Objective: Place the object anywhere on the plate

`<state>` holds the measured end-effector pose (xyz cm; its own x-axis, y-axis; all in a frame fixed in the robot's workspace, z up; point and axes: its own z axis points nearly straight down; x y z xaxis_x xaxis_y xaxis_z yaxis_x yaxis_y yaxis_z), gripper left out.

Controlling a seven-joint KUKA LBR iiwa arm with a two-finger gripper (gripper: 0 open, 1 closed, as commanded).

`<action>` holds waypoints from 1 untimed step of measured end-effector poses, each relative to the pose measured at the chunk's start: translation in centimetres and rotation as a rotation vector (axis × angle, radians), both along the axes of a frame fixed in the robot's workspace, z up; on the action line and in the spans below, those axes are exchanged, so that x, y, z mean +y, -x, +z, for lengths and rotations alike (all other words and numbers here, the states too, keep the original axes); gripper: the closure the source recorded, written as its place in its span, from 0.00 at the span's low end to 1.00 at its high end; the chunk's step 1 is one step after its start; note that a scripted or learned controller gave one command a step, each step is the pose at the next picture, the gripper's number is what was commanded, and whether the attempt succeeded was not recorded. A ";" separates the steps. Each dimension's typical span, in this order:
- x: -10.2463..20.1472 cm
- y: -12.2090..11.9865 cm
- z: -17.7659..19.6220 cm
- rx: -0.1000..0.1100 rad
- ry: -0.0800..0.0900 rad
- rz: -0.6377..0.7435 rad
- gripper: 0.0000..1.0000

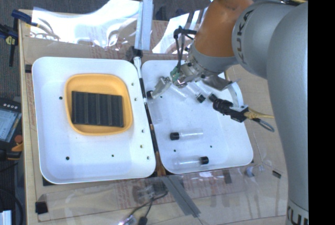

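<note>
A yellow plate [97, 84] with a dark ridged insert lies in the left bin [52, 156]. Two clear tubes with black caps lie in the right bin [235, 145]: one [186, 135] near the middle and one [191, 161] by the front wall. A third small tube-like piece [198, 96] with a black end rests under the wrist. My gripper [159, 88] hangs low over the right bin's back left part, close to the wall between the bins, about a hand's width right of the plate.
A black connector and cable [230, 109] trail from the wrist over the right bin's right side. Crumpled clear plastic [89, 27] and an upright metal bar [144, 22] stand behind the bins. The big grey arm [277, 62] fills the right.
</note>
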<state>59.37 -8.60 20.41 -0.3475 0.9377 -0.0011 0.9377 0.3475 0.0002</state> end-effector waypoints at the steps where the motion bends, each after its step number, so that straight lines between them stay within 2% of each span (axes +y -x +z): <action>1: 0.0 0.0 0.0 0.000 0.000 0.000 0.00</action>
<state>59.37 -8.60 20.41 -0.3476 0.9377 -0.0011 0.9377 0.3476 0.0002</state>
